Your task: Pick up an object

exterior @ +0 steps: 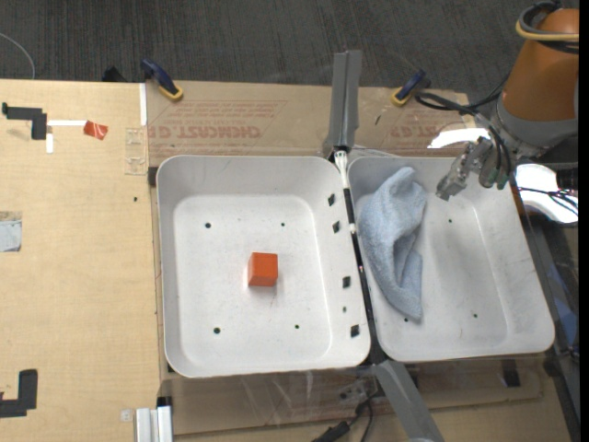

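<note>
An orange-red block [263, 270] lies near the middle of the left bin [184, 339]. A crumpled light-blue cloth [396, 238] rests against the left wall of the right bin [515, 330]. My gripper [451, 184] hangs over the back of the right bin, just right of the cloth's upper corner and apart from it. Nothing is visible between its fingers, and the view is too small to tell how they stand.
A grey metal divider [345, 109] runs between the bins at the back. Brown cardboard [239, 122] lies behind them, held by blue and yellow clamps [161, 79]. A wooden board [64, 247] covers the left. Cables hang near the arm's wrist [543, 72].
</note>
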You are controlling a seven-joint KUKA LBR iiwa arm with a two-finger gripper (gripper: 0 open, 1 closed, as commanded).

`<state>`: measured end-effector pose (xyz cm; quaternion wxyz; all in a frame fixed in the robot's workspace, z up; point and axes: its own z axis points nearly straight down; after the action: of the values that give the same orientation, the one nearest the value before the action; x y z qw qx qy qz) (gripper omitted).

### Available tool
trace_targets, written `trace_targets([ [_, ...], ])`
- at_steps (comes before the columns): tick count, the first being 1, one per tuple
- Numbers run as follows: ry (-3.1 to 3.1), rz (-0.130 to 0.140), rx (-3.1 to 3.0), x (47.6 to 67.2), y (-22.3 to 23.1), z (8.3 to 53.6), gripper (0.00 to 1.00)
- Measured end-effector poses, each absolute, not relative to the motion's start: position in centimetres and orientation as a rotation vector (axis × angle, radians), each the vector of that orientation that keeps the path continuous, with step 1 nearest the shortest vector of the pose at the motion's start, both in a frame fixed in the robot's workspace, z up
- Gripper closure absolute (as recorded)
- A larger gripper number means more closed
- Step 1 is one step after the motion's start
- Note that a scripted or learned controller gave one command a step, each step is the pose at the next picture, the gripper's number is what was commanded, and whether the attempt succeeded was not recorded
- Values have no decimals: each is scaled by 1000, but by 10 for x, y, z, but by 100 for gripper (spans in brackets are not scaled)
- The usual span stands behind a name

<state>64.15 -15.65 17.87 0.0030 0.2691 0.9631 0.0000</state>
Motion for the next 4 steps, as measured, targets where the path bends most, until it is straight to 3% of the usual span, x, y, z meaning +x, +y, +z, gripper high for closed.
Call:
trace_targets([
  [1, 3009, -1, 878, 628, -193, 272, 100],
  [2, 3063, -1, 671, 606, -216, 315, 100],
  [3, 3128, 0, 221, 629, -222, 298, 100],
  [4, 3133, 1, 167, 639, -196, 213, 100],
])
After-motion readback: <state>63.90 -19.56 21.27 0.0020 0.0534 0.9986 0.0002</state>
